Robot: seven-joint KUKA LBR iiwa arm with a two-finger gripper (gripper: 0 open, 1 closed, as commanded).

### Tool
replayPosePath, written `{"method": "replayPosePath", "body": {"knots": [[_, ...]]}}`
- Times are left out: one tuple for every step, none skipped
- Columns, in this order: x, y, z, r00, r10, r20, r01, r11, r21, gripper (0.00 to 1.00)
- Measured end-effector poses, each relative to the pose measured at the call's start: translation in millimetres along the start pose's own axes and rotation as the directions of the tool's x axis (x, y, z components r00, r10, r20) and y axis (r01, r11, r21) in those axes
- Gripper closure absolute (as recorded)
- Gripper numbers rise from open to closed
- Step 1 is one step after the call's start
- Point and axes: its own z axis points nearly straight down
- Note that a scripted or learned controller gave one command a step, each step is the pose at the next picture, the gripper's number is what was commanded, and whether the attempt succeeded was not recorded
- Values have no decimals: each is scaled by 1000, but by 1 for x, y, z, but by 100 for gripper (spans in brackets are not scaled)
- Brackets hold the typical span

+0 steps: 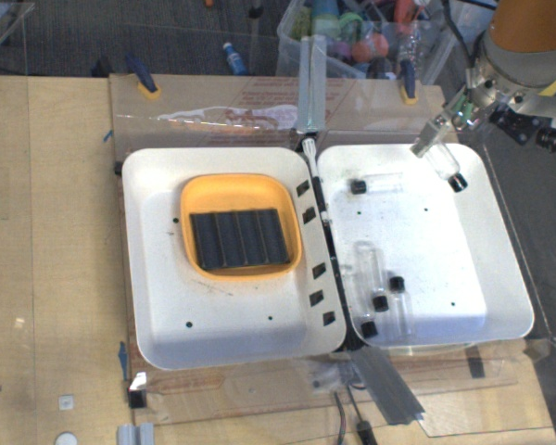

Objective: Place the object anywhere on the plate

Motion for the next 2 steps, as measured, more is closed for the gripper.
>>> {"method": "replayPosePath", "body": {"knots": [[-34,-24,-130,971,-240,1,240,971,-1,100],[-84,-69,-155,907,-422,3,422,907,-1,100]]}}
